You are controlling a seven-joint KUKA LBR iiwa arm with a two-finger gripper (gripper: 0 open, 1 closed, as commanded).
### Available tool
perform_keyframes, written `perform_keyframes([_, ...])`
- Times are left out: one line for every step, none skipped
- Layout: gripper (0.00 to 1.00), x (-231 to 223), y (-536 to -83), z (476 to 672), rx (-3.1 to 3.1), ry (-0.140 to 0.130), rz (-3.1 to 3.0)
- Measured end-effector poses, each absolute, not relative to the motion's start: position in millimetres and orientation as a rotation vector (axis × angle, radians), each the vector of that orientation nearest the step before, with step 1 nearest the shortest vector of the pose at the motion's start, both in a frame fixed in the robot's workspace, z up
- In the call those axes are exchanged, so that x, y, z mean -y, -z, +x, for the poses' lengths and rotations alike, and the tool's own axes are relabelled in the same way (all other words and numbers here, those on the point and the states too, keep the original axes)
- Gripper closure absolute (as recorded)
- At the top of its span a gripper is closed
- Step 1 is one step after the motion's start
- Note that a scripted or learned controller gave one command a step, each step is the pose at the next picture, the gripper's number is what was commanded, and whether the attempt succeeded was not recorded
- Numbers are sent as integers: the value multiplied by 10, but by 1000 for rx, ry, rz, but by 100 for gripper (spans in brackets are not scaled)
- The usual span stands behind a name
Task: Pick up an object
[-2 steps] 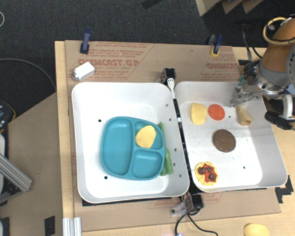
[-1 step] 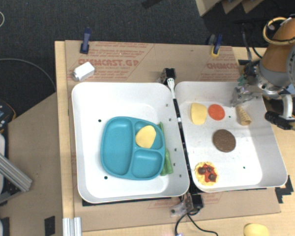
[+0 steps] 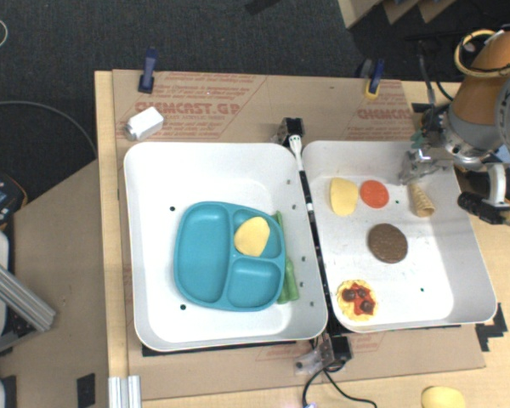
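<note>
Two shallow white plastic bins are sitting side by side on the cardboard-covered bench, and the black clip strip (image 3: pixel 303 195) running between them is serving as the landmark here. Left of that strip, the left bin (image 3: pixel 153 185) is holding one teal divided plastic tray (image 3: pixel 208 257) with three compartments; one pale yellow rounded toy piece (image 3: pixel 252 236) is lying in the tray's upper right compartment, and one green strip (image 3: pixel 285 270) is lying along the tray's right edge, nearest the strip.

Right of the strip, the right bin (image 3: pixel 459 262) is holding five loose items: one yellow rounded toy slice (image 3: pixel 343 196) just beside the strip, one orange-red disc (image 3: pixel 374 194) touching or nearly touching it, one tan ridged cone-like piece (image 3: pixel 421 199) farther right, one dark brown round patty (image 3: pixel 388 243) below them, and one small yellow pizza-like piece with red topping (image 3: pixel 358 300) at the bin's near rim.

The tan piece is lying with its long axis running roughly up and down the view, slightly slanted.

The silver two-finger gripper (image 3: pixel 418 164) is hanging over the far right of that bin, just above the tan piece, gripping nothing visibly; whether it is spread or closed cannot be told.
</note>
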State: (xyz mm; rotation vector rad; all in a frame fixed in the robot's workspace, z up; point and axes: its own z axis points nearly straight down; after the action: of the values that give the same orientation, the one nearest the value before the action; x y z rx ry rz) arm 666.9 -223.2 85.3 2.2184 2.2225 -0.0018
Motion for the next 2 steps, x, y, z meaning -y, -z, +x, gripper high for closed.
perform_keyframes([100, 2232, -853, 6669, -2223, 2, 2218])
perform_keyframes([100, 2232, -853, 6669, -2223, 2, 2218])
